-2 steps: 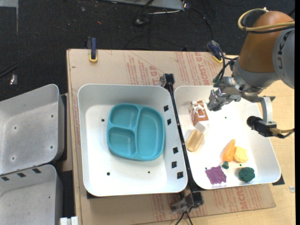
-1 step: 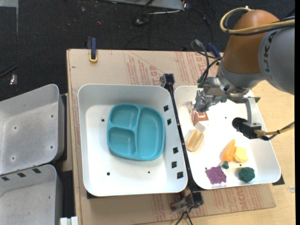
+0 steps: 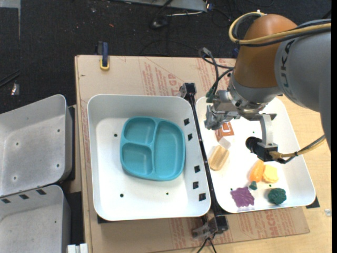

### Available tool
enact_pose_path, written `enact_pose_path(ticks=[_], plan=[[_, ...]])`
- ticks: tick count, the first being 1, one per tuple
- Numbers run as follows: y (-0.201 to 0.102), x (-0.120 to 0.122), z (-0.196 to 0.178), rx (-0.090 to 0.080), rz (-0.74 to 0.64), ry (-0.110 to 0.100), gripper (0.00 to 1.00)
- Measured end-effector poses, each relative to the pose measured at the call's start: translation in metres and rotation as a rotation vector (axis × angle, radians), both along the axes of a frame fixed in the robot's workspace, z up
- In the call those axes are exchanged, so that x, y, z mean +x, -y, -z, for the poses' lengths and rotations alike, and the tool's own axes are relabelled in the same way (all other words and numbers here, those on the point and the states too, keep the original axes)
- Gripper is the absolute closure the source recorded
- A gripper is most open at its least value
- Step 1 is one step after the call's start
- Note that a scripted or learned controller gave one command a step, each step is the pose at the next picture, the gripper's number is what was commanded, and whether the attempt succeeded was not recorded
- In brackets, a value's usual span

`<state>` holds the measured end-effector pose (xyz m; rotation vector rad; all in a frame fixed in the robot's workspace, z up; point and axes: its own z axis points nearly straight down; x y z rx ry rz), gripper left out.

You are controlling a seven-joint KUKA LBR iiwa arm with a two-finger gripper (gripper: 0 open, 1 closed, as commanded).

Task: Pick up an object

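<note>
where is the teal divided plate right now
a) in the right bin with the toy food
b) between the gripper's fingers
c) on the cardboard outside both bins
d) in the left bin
d: the teal divided plate lies flat on the floor of the left bin, while the gripper is over the right bin, where the small food-like items lie.

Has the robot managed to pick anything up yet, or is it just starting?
Nothing looks lifted yet. The gripper is low over the right bin, near a small white-and-orange item. The tan piece, purple piece, green piece and orange-yellow pieces lie in the bin. Gripping and lifting remain.
</note>
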<state>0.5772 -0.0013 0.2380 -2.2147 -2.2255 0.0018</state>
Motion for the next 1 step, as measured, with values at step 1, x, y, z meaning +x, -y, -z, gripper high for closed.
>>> enact_pose_path(ticks=[1], plan=[[-0.0447,-0.0104,0.01,0.0,0.0,0.0,1.0]])
